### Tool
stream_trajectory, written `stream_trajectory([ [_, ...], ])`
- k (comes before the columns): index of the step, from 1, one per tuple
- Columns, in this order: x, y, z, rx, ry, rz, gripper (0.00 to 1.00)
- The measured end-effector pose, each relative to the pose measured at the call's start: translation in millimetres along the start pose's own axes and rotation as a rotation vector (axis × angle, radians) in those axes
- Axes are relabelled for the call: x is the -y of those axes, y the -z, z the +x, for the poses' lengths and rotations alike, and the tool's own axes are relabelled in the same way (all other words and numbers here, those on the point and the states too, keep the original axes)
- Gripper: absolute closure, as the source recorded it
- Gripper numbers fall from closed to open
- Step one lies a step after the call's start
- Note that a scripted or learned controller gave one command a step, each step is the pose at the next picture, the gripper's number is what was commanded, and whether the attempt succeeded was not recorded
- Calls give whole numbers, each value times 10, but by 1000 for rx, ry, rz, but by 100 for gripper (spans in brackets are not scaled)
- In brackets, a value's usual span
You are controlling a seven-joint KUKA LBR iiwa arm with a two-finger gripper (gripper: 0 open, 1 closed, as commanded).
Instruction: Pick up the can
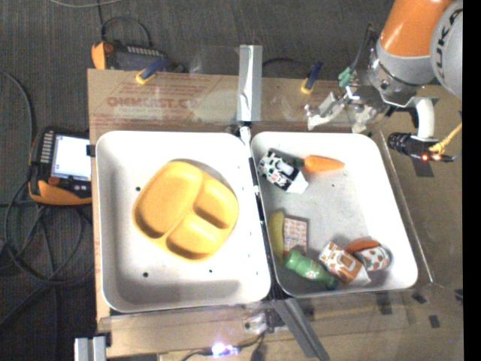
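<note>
Two-finger gripper (331, 115) above right white bin's (391, 201) far rim, finger state unclear; small red-and-white can (374, 257) lies near corner, untouched.

The brown cardboard sheet (161, 104) lying under the two white bins carries faded reddish printed lettering along its far edge, but the words are too washed out to read with any certainty. The small red-and-white printed can (373, 258) and the orange-and-white patterned carton (340, 262) beside it bear printed graphics, yet no word or number on them is legible.
</note>
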State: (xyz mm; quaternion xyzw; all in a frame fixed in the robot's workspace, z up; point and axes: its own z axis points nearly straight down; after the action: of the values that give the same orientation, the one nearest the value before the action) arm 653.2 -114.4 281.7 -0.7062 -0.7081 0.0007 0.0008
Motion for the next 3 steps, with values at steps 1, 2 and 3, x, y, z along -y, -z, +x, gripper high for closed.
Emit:
stream_trajectory([
  [1,204,-1843,37,-1,256,-2,0],
  [2,205,-1756,40,-3,255,-1,100],
  [3,986,-987,807,1,424,0,100],
])
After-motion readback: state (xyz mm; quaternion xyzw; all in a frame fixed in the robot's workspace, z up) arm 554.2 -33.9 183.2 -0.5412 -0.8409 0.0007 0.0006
